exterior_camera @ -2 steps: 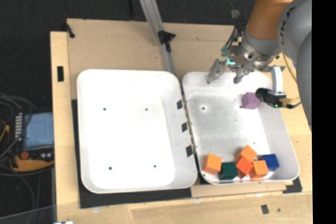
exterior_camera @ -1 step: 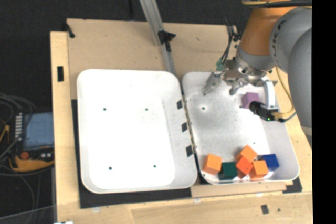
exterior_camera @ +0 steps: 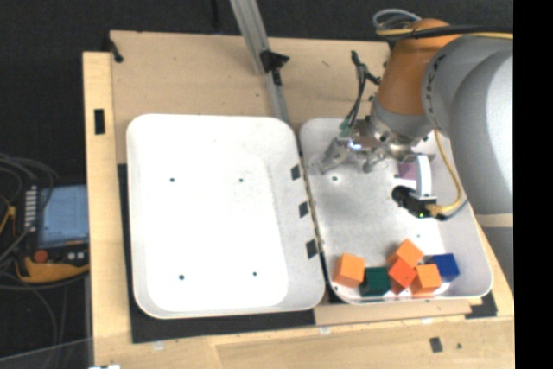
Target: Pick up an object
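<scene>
Several small blocks lie bunched at the near end of the right bin [exterior_camera: 363,216]: an orange block [exterior_camera: 350,269], a dark green block [exterior_camera: 376,281], three more orange ones around [exterior_camera: 406,265] and a blue block [exterior_camera: 445,265]. My gripper [exterior_camera: 350,156] hangs over the far end of that bin, well apart from the blocks. Its fingers [exterior_camera: 327,161] are spread and nothing sits between them. Behind it, the orange band [exterior_camera: 406,86] and the grey arm come in from the right.
The left bin [exterior_camera: 212,212] sits beside the right one, joined by black clips [exterior_camera: 304,207]. A slanted metal rail [exterior_camera: 251,13] stands behind the bins. A blue device [exterior_camera: 65,216] and cables lie off the bench's left edge.
</scene>
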Available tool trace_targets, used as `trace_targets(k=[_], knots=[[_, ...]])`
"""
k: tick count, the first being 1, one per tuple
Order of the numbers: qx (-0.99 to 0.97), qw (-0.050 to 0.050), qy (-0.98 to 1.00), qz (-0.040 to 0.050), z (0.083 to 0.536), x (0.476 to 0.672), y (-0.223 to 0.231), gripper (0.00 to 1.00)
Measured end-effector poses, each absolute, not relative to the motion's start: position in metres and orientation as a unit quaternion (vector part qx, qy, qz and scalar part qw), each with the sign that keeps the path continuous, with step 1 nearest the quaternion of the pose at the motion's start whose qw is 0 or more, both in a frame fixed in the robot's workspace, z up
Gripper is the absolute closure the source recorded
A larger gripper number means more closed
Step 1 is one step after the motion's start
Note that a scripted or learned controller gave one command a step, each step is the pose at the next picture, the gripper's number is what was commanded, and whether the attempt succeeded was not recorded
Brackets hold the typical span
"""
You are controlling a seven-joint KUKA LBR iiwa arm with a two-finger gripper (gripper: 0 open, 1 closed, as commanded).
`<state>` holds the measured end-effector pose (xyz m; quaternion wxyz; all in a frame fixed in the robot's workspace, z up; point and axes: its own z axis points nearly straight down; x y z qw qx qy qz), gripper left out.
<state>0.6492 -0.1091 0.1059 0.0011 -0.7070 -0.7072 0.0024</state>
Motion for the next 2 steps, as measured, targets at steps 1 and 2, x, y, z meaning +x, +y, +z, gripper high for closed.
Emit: trace_targets(k=[1,2], knots=[[-0.709,-0.001,-0.706,0.0011,0.097,0.65,-0.111,0.0],[-0.71,-0.001,-0.704,-0.0011,0.109,0.651,-0.111,1.0]])
